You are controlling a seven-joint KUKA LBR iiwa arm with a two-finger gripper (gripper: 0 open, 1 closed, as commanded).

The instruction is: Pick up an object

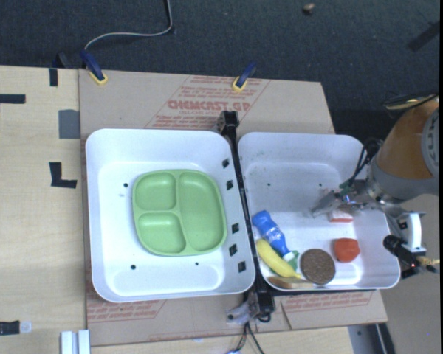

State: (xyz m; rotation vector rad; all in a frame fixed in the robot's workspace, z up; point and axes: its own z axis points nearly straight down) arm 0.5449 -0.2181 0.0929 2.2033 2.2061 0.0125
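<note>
The right bin (295, 153) holds a blue bottle (269, 232), a yellow banana (275, 261), a round brown disc (317, 266) and a small red object (346, 250), all clustered along its front part. My gripper (335, 206) reaches in from the right and hangs low over the bin's right middle, just above and behind the red object and to the right of the bottle. A small pale piece with a red edge (342, 216) shows right under the gripper; what it is cannot be made out.
The left bin (111, 161) holds a green divided plate (180, 212). A black divider (236, 190) runs between the bins. The arm's grey and orange body (410, 153) looms over the right bin's right edge. Cardboard (207, 102) lies beneath both bins.
</note>
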